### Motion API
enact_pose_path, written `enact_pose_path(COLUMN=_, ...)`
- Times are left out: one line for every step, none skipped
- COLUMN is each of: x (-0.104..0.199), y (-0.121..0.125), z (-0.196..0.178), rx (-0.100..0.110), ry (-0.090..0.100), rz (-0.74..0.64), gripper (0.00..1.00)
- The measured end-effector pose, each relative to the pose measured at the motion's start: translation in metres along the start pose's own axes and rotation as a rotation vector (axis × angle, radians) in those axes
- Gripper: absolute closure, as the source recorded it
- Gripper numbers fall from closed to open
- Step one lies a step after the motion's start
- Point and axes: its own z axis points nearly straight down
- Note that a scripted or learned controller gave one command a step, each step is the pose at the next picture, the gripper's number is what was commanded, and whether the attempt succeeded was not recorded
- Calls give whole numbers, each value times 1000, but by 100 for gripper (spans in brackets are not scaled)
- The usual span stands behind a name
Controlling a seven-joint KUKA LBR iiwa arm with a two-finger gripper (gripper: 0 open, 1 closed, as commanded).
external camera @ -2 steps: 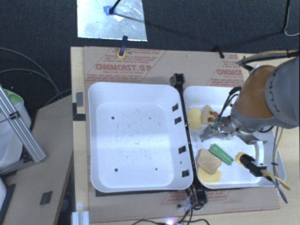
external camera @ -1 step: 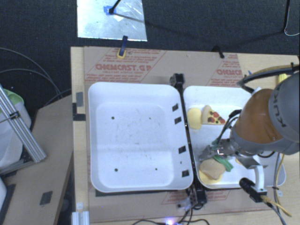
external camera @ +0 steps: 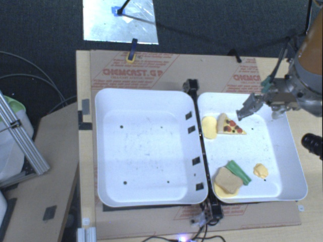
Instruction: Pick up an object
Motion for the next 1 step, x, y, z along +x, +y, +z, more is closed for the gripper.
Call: enact_pose_path(x=41, y=29, z=-94, rx=7, ry=0, rz=-1, gripper=0)
